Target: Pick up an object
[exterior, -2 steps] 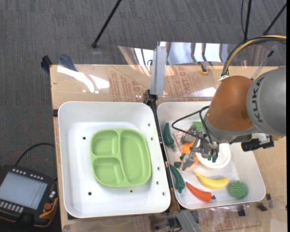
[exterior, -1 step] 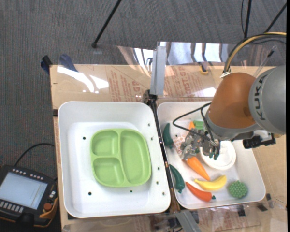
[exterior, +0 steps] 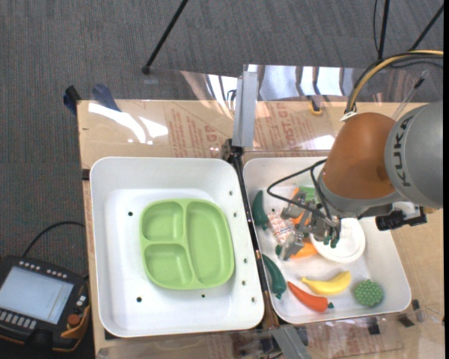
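Camera view: bench with two white bins side by side. Left bin (exterior: pixel 112 193) carries a green tray (exterior: pixel 187 243) with three compartments, lying near the bin's middle, slightly toward its right wall.

Right bin (exterior: pixel 393 264) carries the loose things. Arm (exterior: pixel 404 159) comes in from the right, orange band over the bin's far-right part, wrist pointing down and left. Gripper (exterior: pixel 308 234) sits low over the bin's middle, in the clutter; whether it is spread or closed cannot be told, and nothing can be seen held in it.

Things relative to the gripper:
- White bowl (exterior: pixel 346 245) just right of it, touching or nearly so; partly covered by the wrist.
- Orange piece (exterior: pixel 305 250) right under it, at the bowl's left edge; contact unclear.
- Small packet (exterior: pixel 281 229) with red print just left of it.
- Dark green piece (exterior: pixel 259 209) further left, along the bin's left wall.
- Second dark green piece (exterior: pixel 275 275) near the left wall toward the near-left corner.
- Red pepper (exterior: pixel 308 296) near the bin's near edge, below the gripper, apart from it.
- Banana (exterior: pixel 328 283) just above the pepper, below the bowl.
- Green ball (exterior: pixel 368 293), knobbly, toward the near-right corner, well apart from the gripper.

A pendant (exterior: pixel 31 298) with a screen lies off the bench, at the near-left.
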